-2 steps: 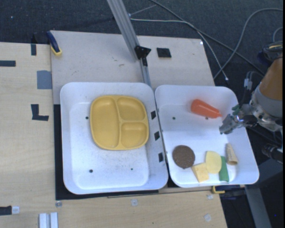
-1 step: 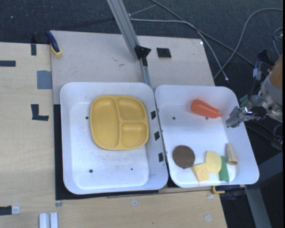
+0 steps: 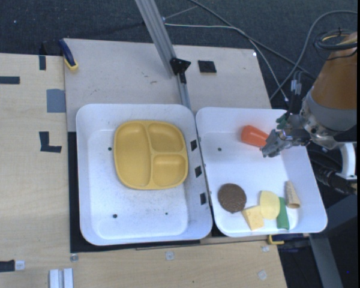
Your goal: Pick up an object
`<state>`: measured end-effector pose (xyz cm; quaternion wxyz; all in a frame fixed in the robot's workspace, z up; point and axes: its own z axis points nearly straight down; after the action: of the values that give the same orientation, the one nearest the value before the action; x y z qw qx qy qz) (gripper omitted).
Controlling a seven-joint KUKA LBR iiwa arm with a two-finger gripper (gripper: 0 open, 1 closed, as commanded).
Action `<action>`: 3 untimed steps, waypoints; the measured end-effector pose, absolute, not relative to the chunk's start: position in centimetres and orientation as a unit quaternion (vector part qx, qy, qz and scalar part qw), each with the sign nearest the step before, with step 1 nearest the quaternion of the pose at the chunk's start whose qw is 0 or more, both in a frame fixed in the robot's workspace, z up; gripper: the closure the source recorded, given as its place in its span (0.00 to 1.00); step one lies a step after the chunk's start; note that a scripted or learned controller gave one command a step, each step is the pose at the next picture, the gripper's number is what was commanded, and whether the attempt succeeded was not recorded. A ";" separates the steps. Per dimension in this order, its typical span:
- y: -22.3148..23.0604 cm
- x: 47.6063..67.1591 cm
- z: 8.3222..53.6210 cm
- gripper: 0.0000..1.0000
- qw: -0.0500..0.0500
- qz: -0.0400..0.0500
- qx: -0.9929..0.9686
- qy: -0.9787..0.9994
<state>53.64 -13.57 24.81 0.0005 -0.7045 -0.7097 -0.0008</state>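
Observation:
In the right bin [image 3: 228, 167] lie an orange carrot-like piece [image 3: 253, 135], a brown round patty [image 3: 232, 197], yellow pieces [image 3: 261, 209], a green piece [image 3: 282, 216] and a tan cone-like piece [image 3: 292, 194]. My gripper [image 3: 273, 147] hangs over the bin's upper right part, right beside the orange piece's right end. I see nothing held between its fingers.
The left bin [image 3: 96, 179] bears a yellow divided plate [image 3: 150, 154]. A grey metal post [image 3: 159, 32] slants down to the bins' top junction. Cables [image 3: 240, 32] run across the dark floor behind the bench.

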 end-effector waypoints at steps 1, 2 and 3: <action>-7.8 54.5 25.0 1.00 0.001 -0.001 -0.704 -0.710; -2.9 56.2 23.3 1.00 0.001 0.001 -0.705 -0.709; 2.3 58.1 24.0 1.00 0.001 -0.001 -0.705 -0.710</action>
<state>58.11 2.28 23.99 0.0006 -0.7047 -0.7095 -0.0006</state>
